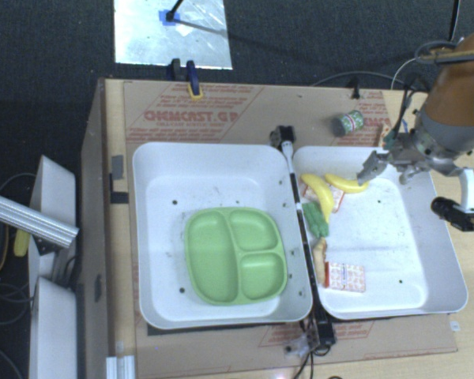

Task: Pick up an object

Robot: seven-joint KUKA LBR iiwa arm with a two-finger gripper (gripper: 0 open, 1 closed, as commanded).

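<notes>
The tool [377, 165] sits low over the right bin [426, 290], its tip touching a banana [346, 184] near the bin's far wall, seemingly placed to grasp it; whether it grips cannot be told. A second banana [319, 193] lies beside it.

Red printing runs across the far edge of the cardboard sheet [213, 109] under the bins. The lettering is too blurred to read with certainty.
</notes>
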